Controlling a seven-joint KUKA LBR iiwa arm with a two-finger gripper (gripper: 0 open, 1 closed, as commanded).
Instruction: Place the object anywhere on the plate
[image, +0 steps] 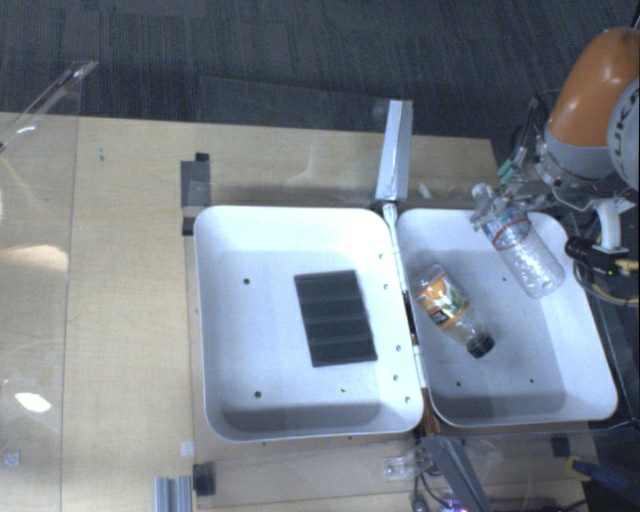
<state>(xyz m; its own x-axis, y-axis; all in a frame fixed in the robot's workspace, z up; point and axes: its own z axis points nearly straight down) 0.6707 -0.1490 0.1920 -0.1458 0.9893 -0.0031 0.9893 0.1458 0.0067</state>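
The plate (335, 318) is a black ribbed rectangle lying flat in the middle of the left bin (230, 300). My gripper (497, 207) hangs over the far part of the right bin (580, 370), shut on the upper end of a clear plastic bottle (528, 258). This bottle slants down and to the right from the fingers. A second bottle (448, 305), with an orange label and a black cap, lies on its side near the right bin's left wall, well below and left of the gripper.
A ridge where the two bin walls meet (405, 300) separates gripper and plate. A grey metal post (393, 150) stands behind that junction. Cables and arm hardware (600, 250) crowd the right bin's right rim.
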